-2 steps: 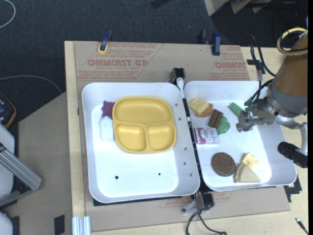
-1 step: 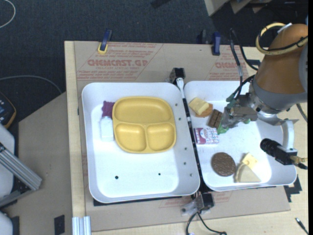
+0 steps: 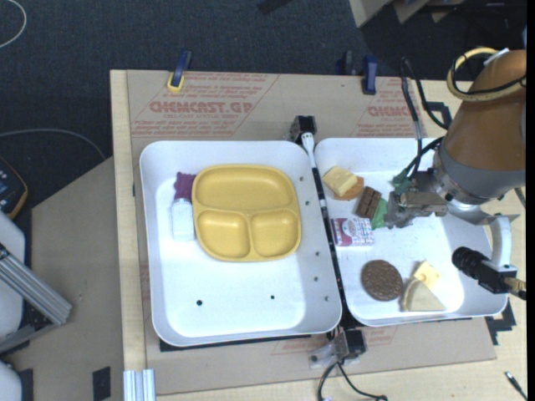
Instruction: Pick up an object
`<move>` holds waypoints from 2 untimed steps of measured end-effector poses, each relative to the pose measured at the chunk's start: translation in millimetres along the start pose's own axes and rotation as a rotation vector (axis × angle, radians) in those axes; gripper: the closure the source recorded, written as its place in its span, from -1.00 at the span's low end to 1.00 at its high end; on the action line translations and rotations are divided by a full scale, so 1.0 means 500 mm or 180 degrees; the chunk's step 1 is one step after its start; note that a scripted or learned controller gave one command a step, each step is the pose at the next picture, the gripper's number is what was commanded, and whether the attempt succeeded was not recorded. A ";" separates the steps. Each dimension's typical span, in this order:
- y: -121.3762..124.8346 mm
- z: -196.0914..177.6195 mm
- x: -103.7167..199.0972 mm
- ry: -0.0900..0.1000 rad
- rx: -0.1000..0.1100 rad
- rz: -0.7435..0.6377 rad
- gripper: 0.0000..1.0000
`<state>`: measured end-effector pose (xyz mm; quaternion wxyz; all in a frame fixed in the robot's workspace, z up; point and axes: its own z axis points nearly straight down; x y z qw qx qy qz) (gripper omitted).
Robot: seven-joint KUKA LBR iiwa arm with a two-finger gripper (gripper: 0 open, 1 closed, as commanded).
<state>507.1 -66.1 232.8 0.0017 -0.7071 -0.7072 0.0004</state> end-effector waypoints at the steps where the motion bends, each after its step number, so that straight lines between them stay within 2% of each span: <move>1: 0.015 -0.003 -0.003 -0.0006 -0.0015 -0.0005 1.00; 2: 0.012 0.039 0.003 -0.0002 0.0007 0.0000 1.00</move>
